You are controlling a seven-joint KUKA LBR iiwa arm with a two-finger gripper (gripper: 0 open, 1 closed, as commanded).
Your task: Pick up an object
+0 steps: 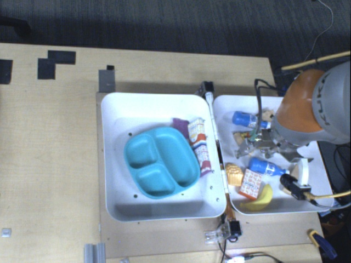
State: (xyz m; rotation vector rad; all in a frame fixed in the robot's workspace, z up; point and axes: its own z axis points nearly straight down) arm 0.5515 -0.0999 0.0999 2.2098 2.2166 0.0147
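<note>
A blue bottle (267,168) with a white label lies on its side in the right bin (222,119), above a red-and-white card (252,184) and a yellow banana (262,198). Another blue bottle (244,119) lies near the bin's far wall.

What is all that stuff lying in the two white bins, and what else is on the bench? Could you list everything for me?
Left bin: one, white, left half of the bench.
Right bin: one, white, beside the left bin.
Divided tray: one, light blue, three compartments, middle of the left bin.
Tube: one, white with red and blue print, left bin, along the tray's right edge.
Purple item: one, left bin, behind the tray, mostly hidden.
Blue bottles: two, right bin, one at the back, one nearer the front.
Banana: one, yellow, right bin, front.
Small box: one, red and white, beside the banana.
Orange item: one, right bin, left side.
Arm: one, grey with orange band, over the right bin.
Gripper: one, low among the right bin's items.
</note>
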